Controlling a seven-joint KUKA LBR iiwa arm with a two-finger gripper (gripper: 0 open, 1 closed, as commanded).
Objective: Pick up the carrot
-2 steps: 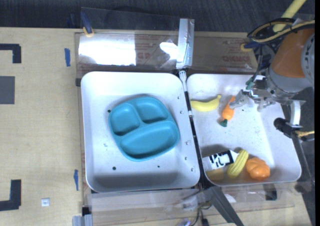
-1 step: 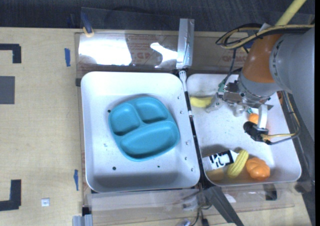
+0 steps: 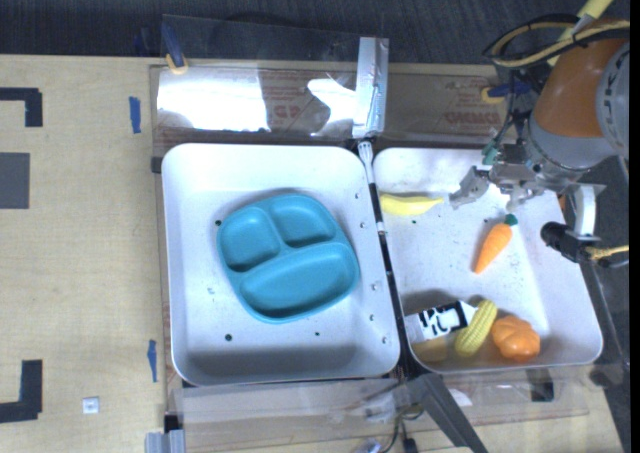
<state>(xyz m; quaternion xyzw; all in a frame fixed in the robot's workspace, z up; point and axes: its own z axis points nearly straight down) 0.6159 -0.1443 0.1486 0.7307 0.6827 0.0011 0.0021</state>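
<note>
The carrot (image 3: 491, 247) is orange with a small green top. It lies tilted in the middle of the right bin (image 3: 560, 276), green end pointing up-right. My gripper (image 3: 491, 191) hangs over the bin's upper part, just above the carrot's green end. Its fingers are spread open, one fingertip (image 3: 462, 191) pointing left toward the banana. Nothing sits between them. The grey arm with its orange band (image 3: 572, 91) reaches in from the upper right.
A yellow banana (image 3: 409, 204) lies at the right bin's upper left. Along the bin's front edge sit a black-and-white box (image 3: 444, 318), a corn cob (image 3: 477, 327) and an orange fruit (image 3: 515, 338). A blue divided plate (image 3: 288, 254) rests in the left bin (image 3: 190, 241).
</note>
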